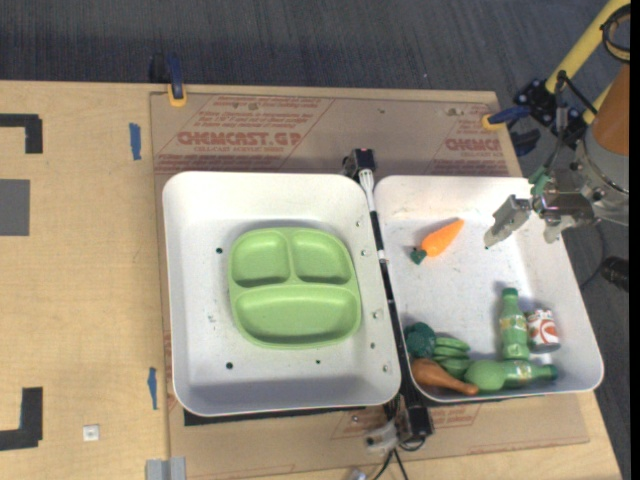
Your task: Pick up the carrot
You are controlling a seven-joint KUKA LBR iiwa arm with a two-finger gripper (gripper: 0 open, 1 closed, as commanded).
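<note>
Gripper, fingers spread and nothing between them, was seen right of the carrot, apart, inside the right bin.

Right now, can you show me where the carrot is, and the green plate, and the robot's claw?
carrot (441,238): camera view, on the middle of its orange body.
green plate (295,286): camera view, on its central ridge.
gripper (527,224): camera view, midway between its two fingertips.
</note>
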